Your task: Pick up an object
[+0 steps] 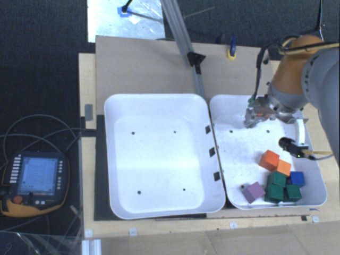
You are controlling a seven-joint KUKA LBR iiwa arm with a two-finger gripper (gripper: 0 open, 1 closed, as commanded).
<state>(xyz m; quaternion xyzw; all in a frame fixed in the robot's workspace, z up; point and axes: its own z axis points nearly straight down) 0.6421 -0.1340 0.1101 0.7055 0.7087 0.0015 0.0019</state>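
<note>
- pincer (254, 117) over right bin (234, 142), approx 12 o'clock; can't tell its state, nothing seen held
- blocks packed at 5 o'clock: orange block (269, 159), green block (276, 187), purple block (253, 192)
- risk: tight cluster, likely neighbour clash/slip

gripper (254, 117) above right bin (229, 110), blocks (279, 177) apart.

Small blocks clustered in the near right corner of the right bin (234, 137). Orange block (270, 159) farthest of the cluster, tilted on a corner, with a second, lighter orange block (284, 167) just beside it on the right. Blue block (297, 178) nearer, at the right. Dark green blocks (277, 187) packed together, touching the blue one. Purple block (254, 191) lying slightly apart to the left, close to the near rim.
</note>
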